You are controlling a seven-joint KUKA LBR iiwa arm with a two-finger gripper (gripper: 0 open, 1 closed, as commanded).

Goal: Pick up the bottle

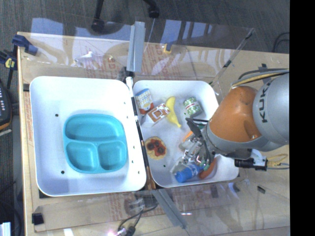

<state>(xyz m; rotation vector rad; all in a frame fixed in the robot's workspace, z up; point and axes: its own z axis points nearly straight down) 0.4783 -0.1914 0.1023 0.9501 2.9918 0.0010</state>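
The fingers [193, 157] are down in the right bin [209, 90], right above the bottle [186, 173] with the blue cap. I cannot tell how far open they are. The bottle lies near the bin's front edge. Nearby are a banana [172, 111] and a small pizza [156, 147]. A blue tray [94, 142] sits in the left bin [44, 90].

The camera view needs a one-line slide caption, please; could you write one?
KUKA arm's tool lowered over the blue bottle in the right bin; teal tray in the left bin.
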